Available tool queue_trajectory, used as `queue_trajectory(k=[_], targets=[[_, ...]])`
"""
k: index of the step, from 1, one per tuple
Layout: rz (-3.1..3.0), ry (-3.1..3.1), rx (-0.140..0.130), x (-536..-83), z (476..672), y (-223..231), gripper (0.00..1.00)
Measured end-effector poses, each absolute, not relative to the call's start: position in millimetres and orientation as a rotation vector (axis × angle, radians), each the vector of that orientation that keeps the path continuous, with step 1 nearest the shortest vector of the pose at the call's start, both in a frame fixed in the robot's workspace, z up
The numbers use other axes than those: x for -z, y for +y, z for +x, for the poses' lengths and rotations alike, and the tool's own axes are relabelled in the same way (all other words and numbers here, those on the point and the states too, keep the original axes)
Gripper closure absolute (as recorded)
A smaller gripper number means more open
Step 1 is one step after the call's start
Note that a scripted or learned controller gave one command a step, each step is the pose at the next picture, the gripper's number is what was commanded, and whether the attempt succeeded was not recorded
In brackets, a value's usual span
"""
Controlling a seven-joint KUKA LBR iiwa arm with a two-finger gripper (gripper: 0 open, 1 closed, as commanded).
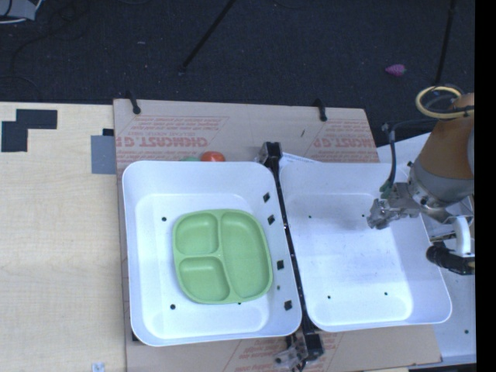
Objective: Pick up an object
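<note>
A green divided plate (222, 255) with three compartments lies flat in the left bin (147, 200), about in its middle. Behind this bin's far rim, a small orange-red object (213, 157) is partly visible. The gripper (380, 214) hangs over the right bin (349, 316), near its right side.

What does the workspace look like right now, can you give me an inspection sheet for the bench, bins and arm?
Surface: light wooden bench under a brown cardboard sheet bearing two shallow white plastic bins.
Job's things: green three-compartment plastic tray lying flat in the left bin.
Clutter: small orange-red object behind the left bin's far rim.
Grippers: claw over the right bin, near its right side; nothing seen between its fingers.
Cables: black cable by the wrist.
Surroundings: dark floor with a small purple object.
</note>
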State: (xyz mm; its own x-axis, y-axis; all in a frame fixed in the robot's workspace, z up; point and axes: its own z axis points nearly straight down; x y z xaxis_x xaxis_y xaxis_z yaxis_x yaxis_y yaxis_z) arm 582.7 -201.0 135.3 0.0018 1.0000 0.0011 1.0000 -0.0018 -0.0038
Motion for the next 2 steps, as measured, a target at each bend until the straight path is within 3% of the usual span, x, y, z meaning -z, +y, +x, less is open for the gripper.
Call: queue_trajectory(k=[1,2], targets=[[-2.222,-2.226,0.003,-195,590.7,-198,1.0],[-2.22,-2.224,0.001,-222,591.0,-198,1.0]])
